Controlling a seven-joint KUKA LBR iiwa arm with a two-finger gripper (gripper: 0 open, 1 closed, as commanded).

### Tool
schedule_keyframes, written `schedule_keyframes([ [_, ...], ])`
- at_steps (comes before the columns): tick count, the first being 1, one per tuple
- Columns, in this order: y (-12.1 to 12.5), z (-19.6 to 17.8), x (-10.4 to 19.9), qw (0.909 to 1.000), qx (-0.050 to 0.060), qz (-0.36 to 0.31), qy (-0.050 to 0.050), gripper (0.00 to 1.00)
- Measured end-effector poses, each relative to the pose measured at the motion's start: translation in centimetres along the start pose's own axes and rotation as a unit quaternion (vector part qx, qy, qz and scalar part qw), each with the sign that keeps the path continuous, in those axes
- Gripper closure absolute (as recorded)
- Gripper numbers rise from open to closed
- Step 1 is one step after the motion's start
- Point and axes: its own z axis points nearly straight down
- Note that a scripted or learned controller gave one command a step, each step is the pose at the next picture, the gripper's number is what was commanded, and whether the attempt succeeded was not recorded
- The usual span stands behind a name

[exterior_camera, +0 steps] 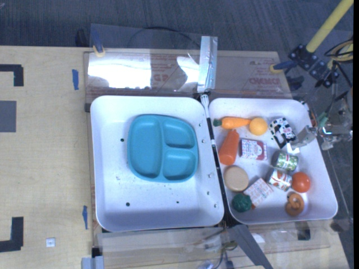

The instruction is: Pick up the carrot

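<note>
Carrot (pixel 235 122): lies flat, upper left of right bin (pixel 328 186), beside yellow ball (pixel 258 126); unheld. Claw (pixel 307 133): right of centre; finger state indeterminable.

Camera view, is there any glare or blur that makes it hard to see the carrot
In the camera view, strong glare washes over the clear panel behind the bins, not over the carrot, which lies evenly lit at the right bin's far edge; the whole picture is slightly soft, so small labels are unreadable.
</note>
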Motion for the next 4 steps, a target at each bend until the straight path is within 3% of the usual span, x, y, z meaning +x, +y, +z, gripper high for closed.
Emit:
schedule_keyframes([
  [1, 7.1, 0.5, 0.6, 0.9951, -0.003, -0.099, -0.002, 0.0],
  [2, 12.2, 8.1, 8.1, 0.991, 0.001, -0.134, 0.001, 0.0],
  [3, 12.1, 12.0, 7.6, 0.9862, -0.002, -0.165, -0.001, 0.0],
  [4, 12.4, 10.7, 7.6, 0.9861, -0.006, -0.166, -0.003, 1.0],
])
